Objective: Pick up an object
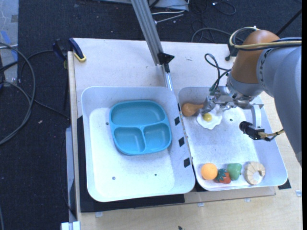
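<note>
The grey arm with its orange band is reaching in from the upper right of the frame, and its gripper (209, 110) is hanging low over the upper left part of the right bin (268, 152). Directly under the fingertips a toy fried egg (209, 120) is lying flat on the bin floor, its yellow yolk sitting just below the tips. Whether the tips are touching the egg cannot be told. The fingers are blurred against the wrist hardware, so whether they are spread or pressed together cannot be told either. Nothing is visibly sitting between them.

Just left of the egg, against the bin's left wall, a brown toy food piece (190, 109) is lying. Along the lower edge of the same bin a row of items is resting: an orange ball (208, 171), a small red piece (222, 177) touching it, a green piece (234, 170) beside that, and a tan round slice (253, 172) at the lower right corner.

In the left bin (96, 176), a blue divided plate (141, 127) is lying toward the upper middle, well apart from the gripper.
</note>
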### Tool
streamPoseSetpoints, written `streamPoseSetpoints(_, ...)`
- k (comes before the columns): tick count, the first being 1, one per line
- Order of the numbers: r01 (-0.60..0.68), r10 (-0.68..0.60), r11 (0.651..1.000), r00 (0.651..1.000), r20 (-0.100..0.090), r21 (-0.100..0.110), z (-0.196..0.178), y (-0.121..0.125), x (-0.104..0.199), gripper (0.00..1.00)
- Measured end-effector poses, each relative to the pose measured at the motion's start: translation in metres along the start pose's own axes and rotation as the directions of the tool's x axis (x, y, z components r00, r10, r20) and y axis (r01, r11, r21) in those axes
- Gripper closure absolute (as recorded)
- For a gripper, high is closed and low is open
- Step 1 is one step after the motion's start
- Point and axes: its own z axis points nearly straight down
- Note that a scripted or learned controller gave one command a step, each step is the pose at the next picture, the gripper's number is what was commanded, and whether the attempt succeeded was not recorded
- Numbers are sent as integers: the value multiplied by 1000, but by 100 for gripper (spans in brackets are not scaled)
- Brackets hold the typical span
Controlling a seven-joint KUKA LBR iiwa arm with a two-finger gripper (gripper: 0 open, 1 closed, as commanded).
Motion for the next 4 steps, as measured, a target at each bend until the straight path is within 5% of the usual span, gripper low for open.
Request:
streamPoseSetpoints(3,2,-2,1000,1000,-2,-1,-143,-1,14,100)
streamPoseSetpoints(4,5,-5,1000,1000,-4,6,-134,-15,59,100)
